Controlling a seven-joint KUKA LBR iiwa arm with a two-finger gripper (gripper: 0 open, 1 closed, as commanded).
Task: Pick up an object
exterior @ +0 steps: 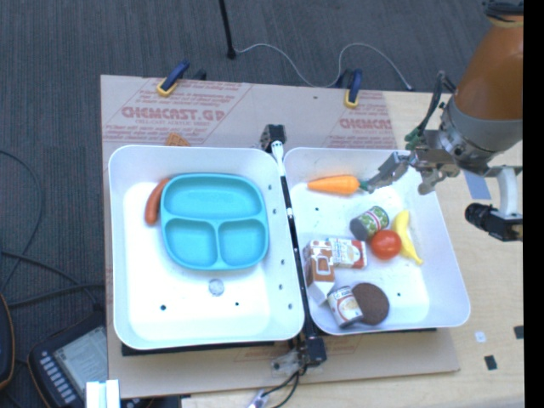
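While the gripper (406, 172) hangs over the top of the right bin (450, 266), its two fingers are spread apart with nothing between them. One finger tip is just beside the leafy end of the carrot (333, 184). Below sit a green can (370, 223), a tomato (386, 244), a banana (407, 236), a small carton (334, 256), another can (342, 303) and a brown cookie (371, 303). Over in the left bin (140, 313), a blue tray (214, 221) lies with a sausage (154, 202) beside it.

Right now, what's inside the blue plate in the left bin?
The blue plate has three compartments, and nothing shows in any of them. A sausage lies beside it on the bin floor, not in it. Whatever is under the plate is covered.
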